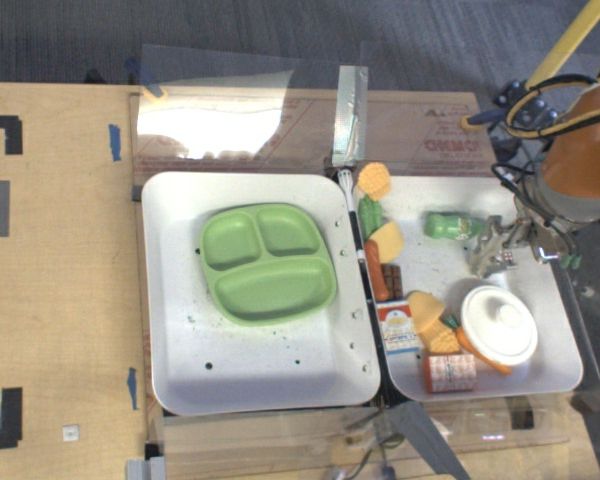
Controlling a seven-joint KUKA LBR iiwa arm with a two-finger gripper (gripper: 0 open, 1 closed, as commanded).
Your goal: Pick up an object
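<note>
Hovering in the right bin (pixel 565 363), gripper (pixel 495 251) beside 1 green object (pixel 450 227); we cannot tell its closure state; nothing lifted, pick outstanding.

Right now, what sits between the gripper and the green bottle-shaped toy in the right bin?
Camera view: only bare white bin floor separates the gripper from the green bottle-shaped toy.
</note>
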